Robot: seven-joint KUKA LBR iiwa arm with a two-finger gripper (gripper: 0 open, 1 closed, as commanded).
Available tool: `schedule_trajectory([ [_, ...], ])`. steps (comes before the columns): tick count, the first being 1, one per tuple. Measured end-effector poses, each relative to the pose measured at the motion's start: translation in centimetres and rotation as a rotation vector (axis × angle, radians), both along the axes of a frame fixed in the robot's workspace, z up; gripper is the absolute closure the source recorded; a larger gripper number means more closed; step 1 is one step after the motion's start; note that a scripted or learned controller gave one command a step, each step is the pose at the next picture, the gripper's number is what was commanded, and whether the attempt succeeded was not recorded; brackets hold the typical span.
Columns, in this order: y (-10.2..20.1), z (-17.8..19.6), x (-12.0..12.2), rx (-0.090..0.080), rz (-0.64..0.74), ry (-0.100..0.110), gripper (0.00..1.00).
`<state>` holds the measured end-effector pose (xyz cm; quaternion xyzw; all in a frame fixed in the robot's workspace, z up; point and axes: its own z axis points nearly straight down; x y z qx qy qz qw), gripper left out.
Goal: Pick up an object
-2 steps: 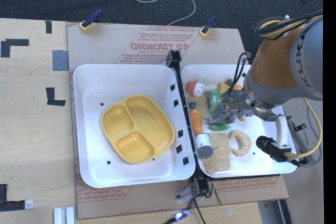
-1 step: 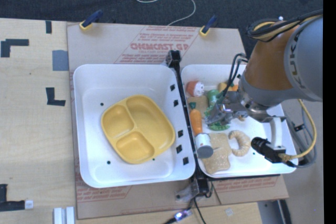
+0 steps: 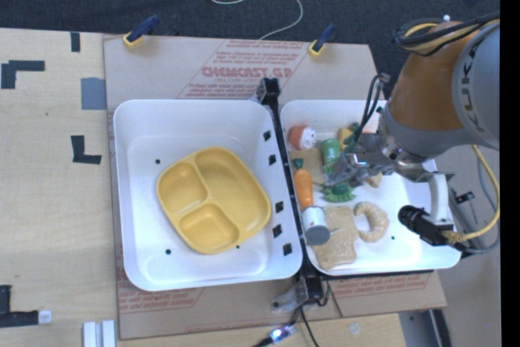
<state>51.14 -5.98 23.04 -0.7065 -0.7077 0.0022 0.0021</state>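
Jaws (image 3: 348,168), state unclear, just above green toy (image 3: 331,152) in right bin (image 3: 422,254).

Two white bins (image 3: 130,199) are sitting side by side, one yellow divided plate (image 3: 213,199) lying inside the left.
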Motion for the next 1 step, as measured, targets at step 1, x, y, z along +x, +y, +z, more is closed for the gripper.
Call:
schedule_trajectory([
  [1, 0.41, -0.95, -1.02, 0.000, -0.001, 0.003, 1.00],
])
